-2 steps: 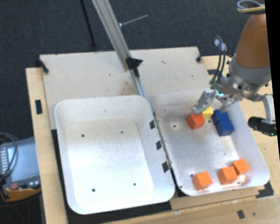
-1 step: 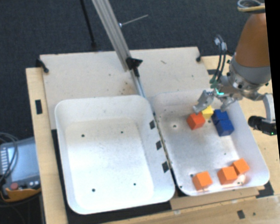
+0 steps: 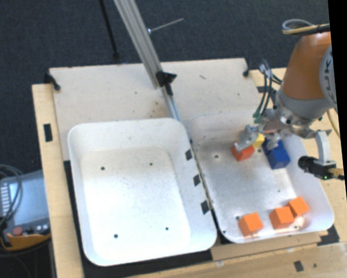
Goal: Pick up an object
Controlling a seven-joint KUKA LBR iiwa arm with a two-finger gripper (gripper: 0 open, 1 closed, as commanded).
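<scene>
In the right bin point(image 3: 230, 221), upper middle: small red-orange block point(image 3: 243, 153) lying on the floor, yellow piece point(image 3: 258, 139) and blue block point(image 3: 277, 155) close beside it. Three orange blocks point(image 3: 250, 223) point(image 3: 282, 216) point(image 3: 299, 206) along the near wall, well apart from the arm. Blocks look rigid, light, flat-faced; probably foam or wood, so best pinched across two opposite flat sides. Gripper point(image 3: 247, 139) low over the red-orange block, arm reaching from the right, wrist angled down-left. Fingers' opening: cannot tell, view too blurred. Left bin point(image 3: 82, 144) alongside on the table point(image 3: 52, 177)
</scene>
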